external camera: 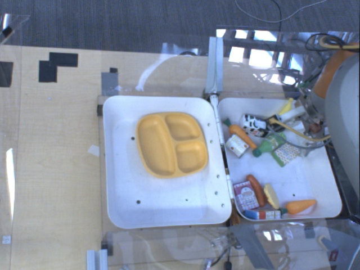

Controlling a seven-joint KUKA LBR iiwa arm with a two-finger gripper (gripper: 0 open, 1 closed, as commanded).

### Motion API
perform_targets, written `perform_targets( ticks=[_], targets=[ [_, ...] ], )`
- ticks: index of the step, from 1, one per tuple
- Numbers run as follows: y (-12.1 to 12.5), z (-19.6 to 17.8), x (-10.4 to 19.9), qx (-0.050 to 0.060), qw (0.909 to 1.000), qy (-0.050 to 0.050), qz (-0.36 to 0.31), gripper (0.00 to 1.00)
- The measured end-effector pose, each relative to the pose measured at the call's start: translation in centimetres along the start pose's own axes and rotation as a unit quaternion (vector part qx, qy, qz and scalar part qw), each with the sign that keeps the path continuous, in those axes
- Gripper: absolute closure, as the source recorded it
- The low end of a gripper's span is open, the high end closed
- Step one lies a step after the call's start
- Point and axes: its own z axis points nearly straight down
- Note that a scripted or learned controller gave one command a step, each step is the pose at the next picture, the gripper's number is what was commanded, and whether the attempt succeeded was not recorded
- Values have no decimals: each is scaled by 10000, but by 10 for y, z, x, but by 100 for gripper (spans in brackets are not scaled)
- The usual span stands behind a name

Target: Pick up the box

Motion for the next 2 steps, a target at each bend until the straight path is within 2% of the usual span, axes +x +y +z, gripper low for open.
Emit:
perform_targets(
  ticks=[1,2],
  targets=[
    [12,15,28,183,9987,-164,450,0],
    [12,1,36,104,9992,-43,376,100]
  ],
)
